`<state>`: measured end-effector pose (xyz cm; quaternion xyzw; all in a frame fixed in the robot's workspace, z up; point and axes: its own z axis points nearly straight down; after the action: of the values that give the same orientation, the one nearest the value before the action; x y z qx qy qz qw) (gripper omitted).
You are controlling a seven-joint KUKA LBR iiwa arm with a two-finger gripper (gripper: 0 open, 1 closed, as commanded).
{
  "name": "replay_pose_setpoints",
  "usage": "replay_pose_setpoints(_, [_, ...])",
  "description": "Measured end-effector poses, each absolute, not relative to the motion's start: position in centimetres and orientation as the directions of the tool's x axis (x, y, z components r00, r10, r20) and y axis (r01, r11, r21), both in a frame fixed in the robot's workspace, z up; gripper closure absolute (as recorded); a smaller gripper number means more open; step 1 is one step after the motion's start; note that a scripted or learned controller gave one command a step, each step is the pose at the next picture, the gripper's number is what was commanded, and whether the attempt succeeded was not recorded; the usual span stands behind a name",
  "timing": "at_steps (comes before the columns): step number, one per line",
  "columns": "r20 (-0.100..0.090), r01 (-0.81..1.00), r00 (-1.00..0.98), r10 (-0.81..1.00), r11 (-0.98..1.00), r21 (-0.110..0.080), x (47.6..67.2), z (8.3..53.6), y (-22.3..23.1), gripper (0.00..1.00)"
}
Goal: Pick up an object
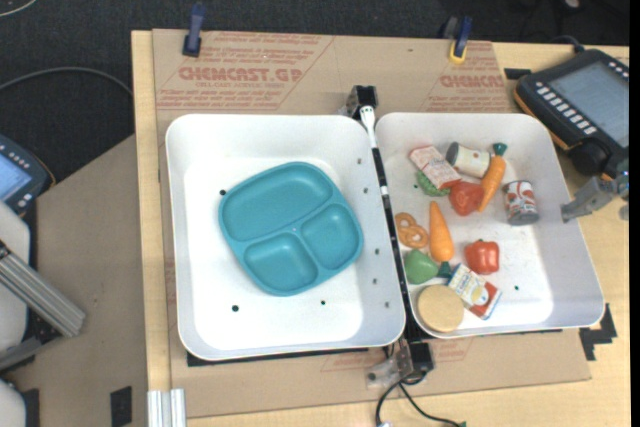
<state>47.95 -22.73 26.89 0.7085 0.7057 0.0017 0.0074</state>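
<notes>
Cookie (441, 308) (tan) — right bin (560, 290) | tool (590, 200) beside rim

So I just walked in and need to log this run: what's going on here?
Nothing is being handled yet. The gripper sits at the right edge of the right bin, holding nothing. That bin holds a jumble of toy food, including two carrots, a pretzel and a small can. The left bin holds a teal divided plate.
</notes>
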Motion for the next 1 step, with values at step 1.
replay_pose_setpoints(1, [-0.005, 1.0, -0.001, 1.0, 0.001, 0.011, 48.04, 34.43, -22.46, 0.0])
